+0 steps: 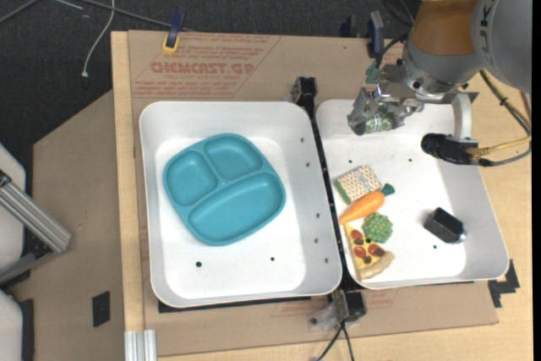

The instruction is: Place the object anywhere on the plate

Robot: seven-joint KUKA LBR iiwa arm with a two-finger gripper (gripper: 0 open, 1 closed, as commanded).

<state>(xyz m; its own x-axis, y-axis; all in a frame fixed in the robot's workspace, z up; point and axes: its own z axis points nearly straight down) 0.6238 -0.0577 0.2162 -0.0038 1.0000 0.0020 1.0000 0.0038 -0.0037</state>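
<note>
— Where's the thing it's meant to move?

— Hard to say which one. Taking the blue plate (pixel 224 188) as the marker: it lies in the left bin (pixel 161 127), and off to its right, in the right bin (pixel 482 216), sits a small heap, namely a cracker (pixel 357 180), a carrot (pixel 366 204), a green broccoli piece (pixel 378 226) and a pizza slice (pixel 369 254), all touching or nearly so. Further right again lies a black block (pixel 445 225).

— And the gripper?

— The gripper (pixel 373 112) hangs to the plate's upper right, over the far corner of that right bin, well apart from the heap. There's a greenish patch at its tip, but I can't tell whether that's a held piece or part of the tool, nor whether the fingers are together or spread.

— So what might go wrong?

— If it's carrying nothing, it would travel to the plate with nothing to place. If it goes for the heap, I'd guess the crowding bites: a finger landing on the carrot could shove the cracker or broccoli aside. And any carry must cross the raised rims between the bins, where a loose hold could drop the piece short.
</note>
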